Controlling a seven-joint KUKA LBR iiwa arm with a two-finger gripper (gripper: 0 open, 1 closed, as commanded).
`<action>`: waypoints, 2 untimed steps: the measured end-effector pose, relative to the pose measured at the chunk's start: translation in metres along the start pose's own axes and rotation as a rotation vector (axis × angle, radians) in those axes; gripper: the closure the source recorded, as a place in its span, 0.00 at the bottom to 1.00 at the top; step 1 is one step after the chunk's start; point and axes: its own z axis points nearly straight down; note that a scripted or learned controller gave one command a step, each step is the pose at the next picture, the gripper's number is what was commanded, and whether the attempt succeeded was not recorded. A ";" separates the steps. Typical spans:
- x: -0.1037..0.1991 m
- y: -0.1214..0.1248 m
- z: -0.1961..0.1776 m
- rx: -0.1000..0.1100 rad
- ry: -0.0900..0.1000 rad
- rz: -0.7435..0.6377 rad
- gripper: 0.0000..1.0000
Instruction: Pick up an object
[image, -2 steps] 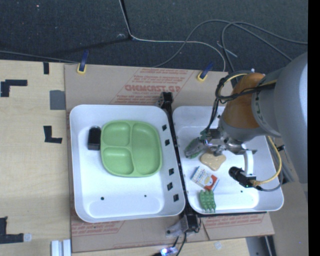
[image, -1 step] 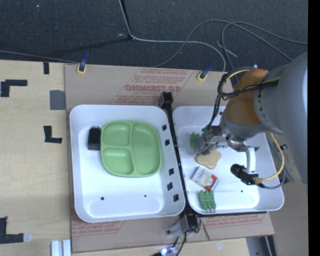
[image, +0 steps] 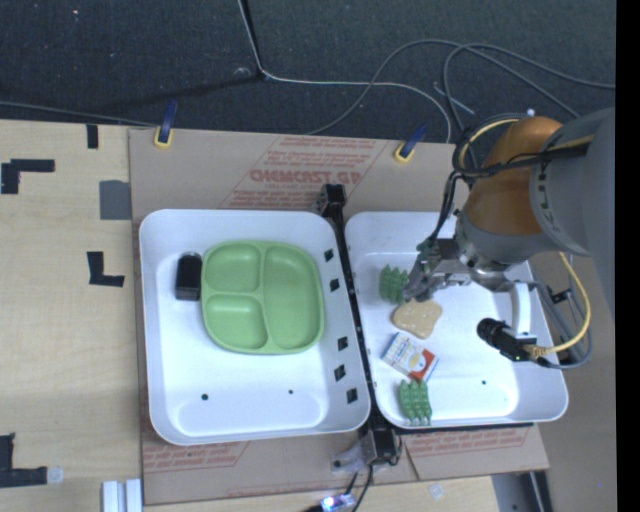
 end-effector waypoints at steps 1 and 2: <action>0.006 -0.003 -0.061 -0.001 0.000 0.000 1.00; 0.006 -0.003 -0.081 0.002 0.000 0.000 1.00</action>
